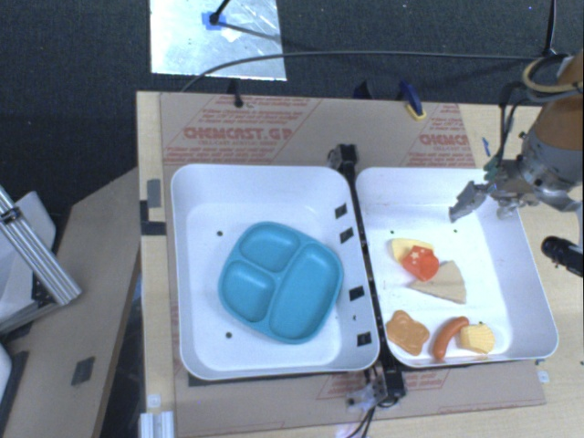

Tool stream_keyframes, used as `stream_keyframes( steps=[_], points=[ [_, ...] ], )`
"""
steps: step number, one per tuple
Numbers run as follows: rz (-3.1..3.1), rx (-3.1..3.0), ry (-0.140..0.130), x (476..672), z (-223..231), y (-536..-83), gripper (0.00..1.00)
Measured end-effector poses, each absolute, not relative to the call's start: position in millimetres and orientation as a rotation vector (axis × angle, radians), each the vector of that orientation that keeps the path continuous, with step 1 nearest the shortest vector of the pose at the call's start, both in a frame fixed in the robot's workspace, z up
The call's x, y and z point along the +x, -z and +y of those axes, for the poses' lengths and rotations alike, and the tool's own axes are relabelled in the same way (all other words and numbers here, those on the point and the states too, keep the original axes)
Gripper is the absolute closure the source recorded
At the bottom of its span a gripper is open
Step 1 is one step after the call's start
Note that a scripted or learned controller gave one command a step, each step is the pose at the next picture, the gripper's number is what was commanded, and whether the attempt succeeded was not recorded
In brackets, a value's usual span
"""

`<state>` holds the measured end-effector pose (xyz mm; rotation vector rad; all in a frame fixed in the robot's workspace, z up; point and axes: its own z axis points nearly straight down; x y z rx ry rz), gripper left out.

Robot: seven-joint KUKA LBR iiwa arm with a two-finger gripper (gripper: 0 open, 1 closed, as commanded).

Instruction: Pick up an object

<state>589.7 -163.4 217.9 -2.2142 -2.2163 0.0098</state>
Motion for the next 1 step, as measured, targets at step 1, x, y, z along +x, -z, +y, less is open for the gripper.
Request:
stream_keyframes(
  steps=[1],
  points=[
    [-2.226,-2.218,0.001,592.3,-163.0,-224.9,0.00]
  ],
)
